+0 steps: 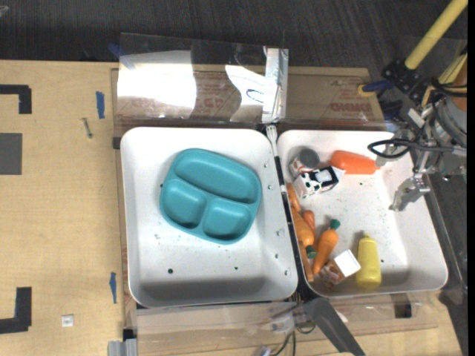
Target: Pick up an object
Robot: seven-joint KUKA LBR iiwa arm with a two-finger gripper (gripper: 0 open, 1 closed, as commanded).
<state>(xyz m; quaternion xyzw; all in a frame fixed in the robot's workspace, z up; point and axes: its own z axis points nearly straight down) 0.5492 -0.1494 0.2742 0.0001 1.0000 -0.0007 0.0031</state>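
The right bin (401, 236) holds several small objects. An orange carrot-shaped toy (353, 162) lies at its far side, with a black-and-white cow figure (319, 179) and a dark grey round piece (306, 156) just left of it. Two more carrots (302, 223) (324, 246) lie along the bin's left wall. A yellow bottle (369, 259) and a small white block (346, 262) sit near the front. My gripper (407, 195) hangs over the right side of this bin, above bare white floor, apart from every object and to the right of the orange toy.
The left bin (141, 199) holds a teal divided plate (210, 194). A clear plastic sheet and cardboard (200, 87) stand behind the bins. Cables and the arm's wrist (438, 136) crowd the right bin's far right corner.
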